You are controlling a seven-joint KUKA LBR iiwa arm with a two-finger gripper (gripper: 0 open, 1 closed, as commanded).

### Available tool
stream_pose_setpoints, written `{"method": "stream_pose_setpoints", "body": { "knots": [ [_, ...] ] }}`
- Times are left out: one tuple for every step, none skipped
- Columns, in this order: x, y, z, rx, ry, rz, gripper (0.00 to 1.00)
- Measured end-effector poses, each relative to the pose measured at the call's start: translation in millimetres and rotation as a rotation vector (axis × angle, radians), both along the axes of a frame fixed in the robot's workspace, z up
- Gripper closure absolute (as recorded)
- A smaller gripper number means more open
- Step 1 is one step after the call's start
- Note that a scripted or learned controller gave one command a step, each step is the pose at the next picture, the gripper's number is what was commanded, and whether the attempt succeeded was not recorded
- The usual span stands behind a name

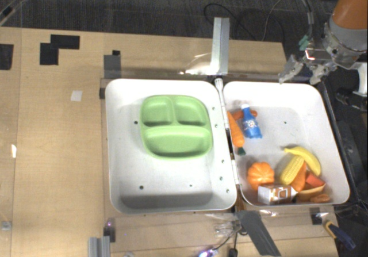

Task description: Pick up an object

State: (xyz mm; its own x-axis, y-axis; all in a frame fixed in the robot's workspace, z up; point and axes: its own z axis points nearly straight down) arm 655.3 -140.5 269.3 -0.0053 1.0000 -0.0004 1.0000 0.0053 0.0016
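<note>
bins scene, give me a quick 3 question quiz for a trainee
1. True or false: the green tray lies in the left bin.
2. What lies right next to the banana in the right bin? A) corn cob B) blue bottle C) carrot
3. Fill in: the gripper hangs over the right bin's ____ edge, as the camera sees it.

Key: 1 true; 2 A; 3 far (top).
</note>
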Motion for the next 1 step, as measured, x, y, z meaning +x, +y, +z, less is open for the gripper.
{"method": "stream_pose_setpoints", "body": {
  "knots": [
    [-31.6,30.7,-178.8,0.000,-0.001,0.044,0.00]
  ]
}}
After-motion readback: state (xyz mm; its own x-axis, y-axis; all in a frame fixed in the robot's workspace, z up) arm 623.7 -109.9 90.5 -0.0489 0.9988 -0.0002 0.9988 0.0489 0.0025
